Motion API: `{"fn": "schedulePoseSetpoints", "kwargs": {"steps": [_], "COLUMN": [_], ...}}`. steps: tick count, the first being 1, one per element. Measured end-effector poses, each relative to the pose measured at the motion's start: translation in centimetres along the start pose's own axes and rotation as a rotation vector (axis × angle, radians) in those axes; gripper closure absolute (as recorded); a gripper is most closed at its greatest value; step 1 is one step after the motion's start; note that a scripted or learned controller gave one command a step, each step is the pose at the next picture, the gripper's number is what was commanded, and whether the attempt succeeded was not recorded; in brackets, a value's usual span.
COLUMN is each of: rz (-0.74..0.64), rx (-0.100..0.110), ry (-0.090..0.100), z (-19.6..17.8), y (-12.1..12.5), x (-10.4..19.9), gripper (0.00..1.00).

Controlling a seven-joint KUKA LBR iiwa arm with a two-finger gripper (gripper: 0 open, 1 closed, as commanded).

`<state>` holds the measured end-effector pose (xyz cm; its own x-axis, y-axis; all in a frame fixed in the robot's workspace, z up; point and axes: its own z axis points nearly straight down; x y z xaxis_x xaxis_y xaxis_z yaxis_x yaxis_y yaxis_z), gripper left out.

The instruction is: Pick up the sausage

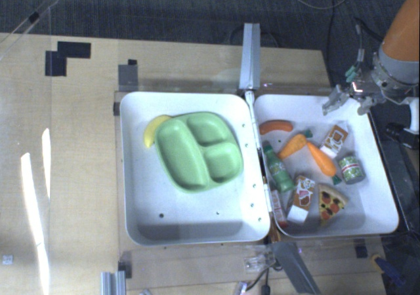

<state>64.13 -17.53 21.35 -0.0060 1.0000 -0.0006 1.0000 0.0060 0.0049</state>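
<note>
The sausage point(275, 127) lies in the upper left corner of the right bin point(380, 221), close to the divider between the 2 bins, with nothing on top of it and a carrot point(293, 145) just below it. The gripper point(348, 99) hovers at the upper right of the frame, over the bin's top edge, with its fingers spread wide and nothing between them. This looks like the approach step, with the grasp not yet begun. The next move calls for travelling left across the bin, lining the fingers across the sausage's short side, then dropping without nudging the carrot or hitting the bin wall.
</note>
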Motion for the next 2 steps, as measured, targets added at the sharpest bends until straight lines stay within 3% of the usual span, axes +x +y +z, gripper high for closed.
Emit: {"fn": "schedulePoseSetpoints", "kwargs": {"steps": [1,2], "rz": [0.375,0.206], "rx": [-0.001,0.0], "ry": [-0.001,0.001], "z": [0.2,12.2], "y": [2.1,2.9], "x": [0.0,6.2], "gripper": [0.0,0.0]}}
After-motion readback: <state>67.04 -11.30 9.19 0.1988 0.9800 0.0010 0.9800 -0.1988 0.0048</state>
